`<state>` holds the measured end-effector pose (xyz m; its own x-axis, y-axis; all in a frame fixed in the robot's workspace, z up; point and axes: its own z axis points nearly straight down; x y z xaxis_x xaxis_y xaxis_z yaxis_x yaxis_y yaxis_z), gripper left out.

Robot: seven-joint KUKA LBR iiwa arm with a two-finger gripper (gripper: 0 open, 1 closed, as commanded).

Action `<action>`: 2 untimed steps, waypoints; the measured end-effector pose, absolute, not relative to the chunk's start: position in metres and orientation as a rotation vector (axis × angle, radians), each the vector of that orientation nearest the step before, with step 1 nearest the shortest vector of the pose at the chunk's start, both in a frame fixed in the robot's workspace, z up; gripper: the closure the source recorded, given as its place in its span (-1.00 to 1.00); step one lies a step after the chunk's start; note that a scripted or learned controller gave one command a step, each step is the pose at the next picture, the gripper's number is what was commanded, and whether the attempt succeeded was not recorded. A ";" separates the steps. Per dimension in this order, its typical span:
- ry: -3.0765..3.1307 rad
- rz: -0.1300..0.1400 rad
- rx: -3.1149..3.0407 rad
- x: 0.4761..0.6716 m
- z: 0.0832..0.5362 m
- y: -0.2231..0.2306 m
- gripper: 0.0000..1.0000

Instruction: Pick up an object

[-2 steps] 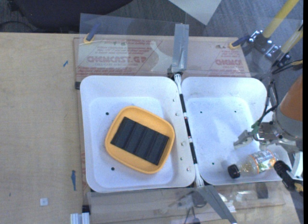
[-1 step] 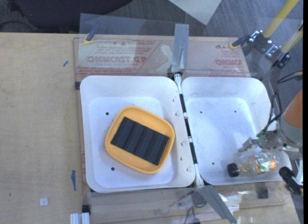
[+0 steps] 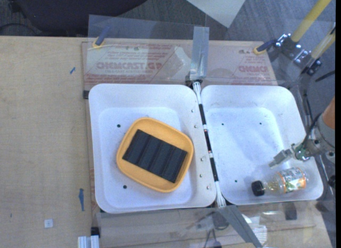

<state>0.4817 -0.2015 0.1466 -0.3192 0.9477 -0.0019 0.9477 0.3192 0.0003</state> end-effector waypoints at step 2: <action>2.508 0.007 1.873 0.484 0.089 -0.119 -1.00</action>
<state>0.4836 -0.1185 0.0886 -0.2839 0.9588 -0.0063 0.9588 0.2840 0.0100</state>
